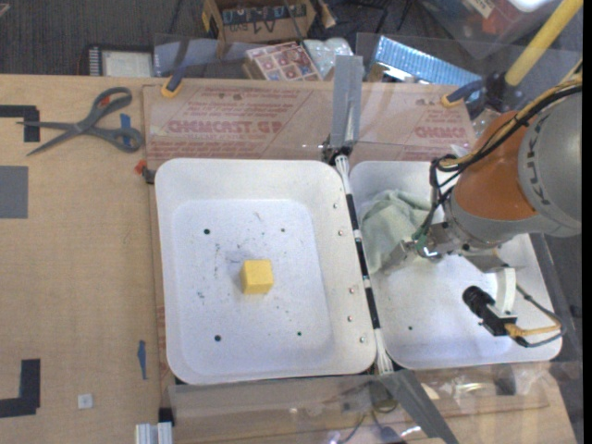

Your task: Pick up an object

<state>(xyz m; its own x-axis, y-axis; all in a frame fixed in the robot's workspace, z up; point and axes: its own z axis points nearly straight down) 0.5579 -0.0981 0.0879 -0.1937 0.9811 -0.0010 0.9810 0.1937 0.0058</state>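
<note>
Gripper [407, 251] low over right bin [444, 340], at near edge of crumpled greenish cloth [393, 215], finger state impossible to tell; yellow cube [258, 277] alone mid left bin [185, 192], well left across the divider; "KUKA" on arm, "CHEMCAST GP" on far board [231, 128]

Block [258, 277] near centre of left bin [185, 211], cloth [388, 220] in right bin [416, 340] by its left wall, gripper [407, 251] touching cloth, scissors [92, 126] on bench [65, 322] behind left bin
</note>
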